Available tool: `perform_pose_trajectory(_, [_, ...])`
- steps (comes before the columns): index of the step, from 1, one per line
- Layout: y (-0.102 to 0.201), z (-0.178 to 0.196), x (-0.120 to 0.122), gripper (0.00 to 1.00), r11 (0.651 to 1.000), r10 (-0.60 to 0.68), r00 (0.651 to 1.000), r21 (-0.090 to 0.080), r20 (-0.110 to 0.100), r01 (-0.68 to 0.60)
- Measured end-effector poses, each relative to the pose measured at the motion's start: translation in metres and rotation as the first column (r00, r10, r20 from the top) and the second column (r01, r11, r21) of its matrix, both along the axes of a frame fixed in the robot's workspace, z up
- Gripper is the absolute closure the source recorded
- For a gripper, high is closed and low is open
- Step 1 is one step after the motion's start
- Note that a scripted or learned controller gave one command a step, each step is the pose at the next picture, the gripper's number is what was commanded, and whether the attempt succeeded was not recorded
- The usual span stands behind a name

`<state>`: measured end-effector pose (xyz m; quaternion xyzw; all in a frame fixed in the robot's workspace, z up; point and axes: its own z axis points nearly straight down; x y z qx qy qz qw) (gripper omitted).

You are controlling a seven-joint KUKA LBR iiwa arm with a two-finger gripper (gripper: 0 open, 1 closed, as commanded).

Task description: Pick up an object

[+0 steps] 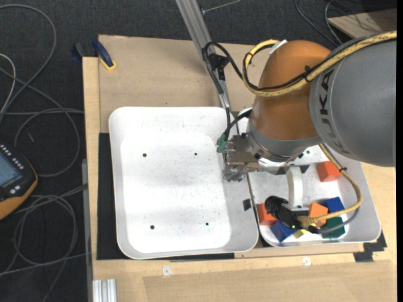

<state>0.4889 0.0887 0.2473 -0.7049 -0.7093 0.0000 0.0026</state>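
Blocks (315, 216) in right bin (371, 228)

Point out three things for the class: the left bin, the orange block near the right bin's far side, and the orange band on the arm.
left bin (170, 168): camera view, bare white floor.
orange block (327, 170): camera view, its top face.
orange band (286, 93): camera view, middle of the rounded orange shell.

The left bin (170, 181) at frame centre lies open across its whole floor. The right bin (368, 222) at lower right is crowded: coloured blocks (315, 216) pile along its near edge, and the arm (296, 99) with looping cables (349, 197) covers it from above.
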Motion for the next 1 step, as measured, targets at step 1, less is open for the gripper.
perform_pose_trajectory(1, [-0.0032,-0.0008,0.0009,0.0,1.0,-0.006,1.0,-0.002,0.001,0.006])
